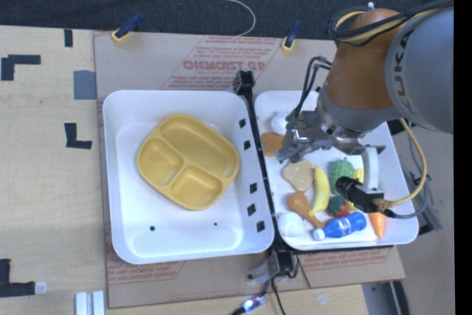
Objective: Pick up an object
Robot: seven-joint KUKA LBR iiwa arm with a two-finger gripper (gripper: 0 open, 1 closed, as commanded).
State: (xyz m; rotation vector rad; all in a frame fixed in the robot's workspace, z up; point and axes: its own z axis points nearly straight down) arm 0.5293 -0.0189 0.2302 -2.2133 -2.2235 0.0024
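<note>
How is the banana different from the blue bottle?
The banana is yellow and curved; the blue bottle is straight with a white cap end. The banana runs up and down in the view, while the bottle lies nearly sideways along the bin's near edge. Both lie in the right bin, among toy foods.

cardboard sheet (214,64) printed "CHEMCAST GP"

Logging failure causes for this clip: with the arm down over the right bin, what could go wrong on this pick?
1. The toys in the right bin lie packed together: banana, bread slice, drumstick and broccoli nearly touch, so the tool may nudge neighbours or catch two.
2. The tool sits close to the divider, risking a wall scrape.
</note>
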